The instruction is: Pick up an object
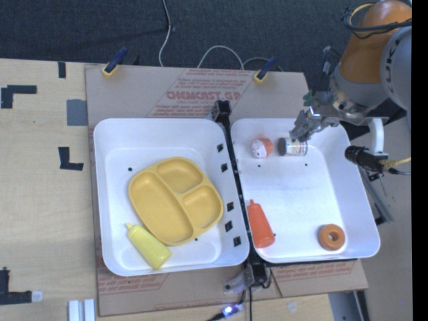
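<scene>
1. I see the gripper (299, 131) low over the far end of the right bin (348, 199), right above a small jar (295, 148) lying there.
2. Just left of the jar lies an orange-and-white ball (261, 148).
3. An orange bottle (260, 225) lies by the bin's left wall; a donut (331, 237) sits in its near right corner.
4. The left bin (107, 179) holds a yellow divided plate (175, 199) and a yellow bottle (148, 245) at the plate's near left edge.
</scene>
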Controlling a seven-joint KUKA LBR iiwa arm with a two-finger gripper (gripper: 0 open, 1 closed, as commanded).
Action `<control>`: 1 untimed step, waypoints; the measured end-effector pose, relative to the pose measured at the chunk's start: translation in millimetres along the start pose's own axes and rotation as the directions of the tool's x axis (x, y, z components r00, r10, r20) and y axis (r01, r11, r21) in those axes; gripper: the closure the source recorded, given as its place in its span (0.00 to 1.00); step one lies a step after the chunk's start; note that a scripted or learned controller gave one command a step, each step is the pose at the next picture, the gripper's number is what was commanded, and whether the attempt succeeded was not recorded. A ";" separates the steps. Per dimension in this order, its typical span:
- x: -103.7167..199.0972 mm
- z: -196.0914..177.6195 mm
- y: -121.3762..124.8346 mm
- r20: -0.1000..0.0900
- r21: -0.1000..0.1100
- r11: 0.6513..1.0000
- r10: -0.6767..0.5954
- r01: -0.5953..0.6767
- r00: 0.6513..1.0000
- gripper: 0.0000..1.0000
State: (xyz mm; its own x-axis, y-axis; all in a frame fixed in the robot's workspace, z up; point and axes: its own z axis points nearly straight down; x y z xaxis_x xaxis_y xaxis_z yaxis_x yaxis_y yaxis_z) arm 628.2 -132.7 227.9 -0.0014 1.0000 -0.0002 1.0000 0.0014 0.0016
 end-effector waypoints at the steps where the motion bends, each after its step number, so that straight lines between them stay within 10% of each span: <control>1: 49.4 -7.8 -4.6 -0.002 0.002 1.000 -0.005 0.005 1.000 1.00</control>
State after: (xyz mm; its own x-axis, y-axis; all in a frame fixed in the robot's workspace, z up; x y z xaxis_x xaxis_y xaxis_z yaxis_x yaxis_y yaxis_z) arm 623.5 -83.3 235.7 -0.0060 1.0000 0.0019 1.0000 0.0060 -0.0009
